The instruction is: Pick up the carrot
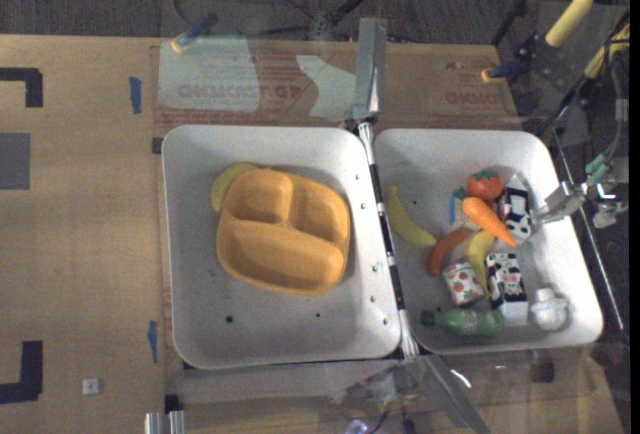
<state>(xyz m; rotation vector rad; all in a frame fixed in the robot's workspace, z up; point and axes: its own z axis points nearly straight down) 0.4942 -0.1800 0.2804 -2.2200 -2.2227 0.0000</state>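
Right bin (pixel 425 157), front edge: green bottle (pixel 462 322) lying flat, white cap-like item (pixel 547 308), two small cartons (pixel 505 279). Mid-bin: carrot (pixel 488 219), slanted, resting loose among a yellow banana (pixel 408 219), a red-orange sausage shape (pixel 445 250) and a tomato (pixel 485 184). Gripper (pixel 560 203) at the bin's right wall, apart from the carrot; open or closed cannot be told. Left bin (pixel 190 252): orange divided plate (pixel 285 230).

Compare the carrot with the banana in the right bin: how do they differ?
The carrot is orange and tapered; the banana is yellow and gently curved. The carrot lies among the crowded items towards the bin's right side, touching the cow-patterned cartons; the banana lies by itself near the bin's left wall. The carrot looks shorter than the banana. Both lie flat, slanting the same diagonal way.
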